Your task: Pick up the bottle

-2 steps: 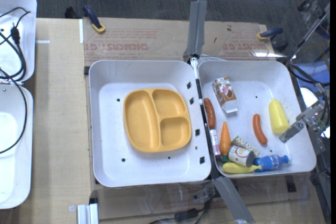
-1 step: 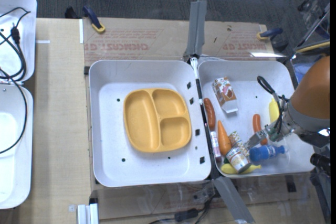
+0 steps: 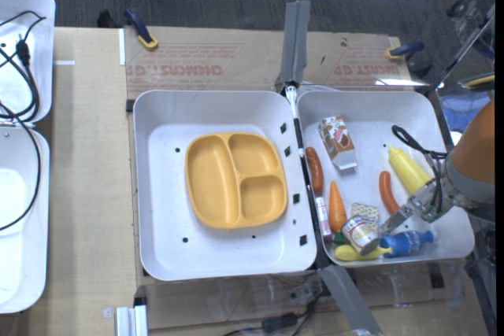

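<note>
Two white bins (image 3: 150,169) sit on the worktop. Beside the end effector (image 3: 391,226), jaws' state unclear, the blue bottle (image 3: 408,241) lies lengthwise just below.

Blue bottle (image 3: 409,241) flat, right bin's front

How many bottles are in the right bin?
2. A yellow bottle lies near the bin's right wall, and a blue bottle lies at the front edge by the tool. Clutter may hide others.
</note>
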Available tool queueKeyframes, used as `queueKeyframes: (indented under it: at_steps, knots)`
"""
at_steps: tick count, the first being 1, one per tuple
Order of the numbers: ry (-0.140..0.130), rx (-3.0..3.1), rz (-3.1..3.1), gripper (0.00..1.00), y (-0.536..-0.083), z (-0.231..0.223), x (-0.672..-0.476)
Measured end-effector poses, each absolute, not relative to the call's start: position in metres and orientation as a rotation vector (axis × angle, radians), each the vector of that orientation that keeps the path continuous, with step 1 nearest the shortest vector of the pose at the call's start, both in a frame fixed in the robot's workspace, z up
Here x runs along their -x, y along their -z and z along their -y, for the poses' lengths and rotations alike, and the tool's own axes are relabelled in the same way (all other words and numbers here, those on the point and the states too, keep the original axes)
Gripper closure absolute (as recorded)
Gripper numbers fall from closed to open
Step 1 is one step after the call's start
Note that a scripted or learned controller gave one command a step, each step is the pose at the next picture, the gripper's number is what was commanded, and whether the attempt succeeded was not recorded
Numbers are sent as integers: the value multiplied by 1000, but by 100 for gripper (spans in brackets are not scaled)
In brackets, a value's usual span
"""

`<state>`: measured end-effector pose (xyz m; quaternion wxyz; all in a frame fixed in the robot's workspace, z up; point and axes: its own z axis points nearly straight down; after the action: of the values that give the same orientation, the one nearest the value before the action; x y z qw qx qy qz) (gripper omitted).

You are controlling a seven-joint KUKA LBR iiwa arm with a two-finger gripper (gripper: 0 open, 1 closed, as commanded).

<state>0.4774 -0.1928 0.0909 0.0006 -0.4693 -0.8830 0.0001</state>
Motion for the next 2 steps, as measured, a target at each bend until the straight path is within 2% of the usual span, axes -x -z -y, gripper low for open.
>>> queueKeyframes:
  at_steps: [1, 2]
  knots:
    - [4, 989, 3002, 0, -96, 216, -484]
    - [1, 946, 3000, 0, -92, 218, -571]
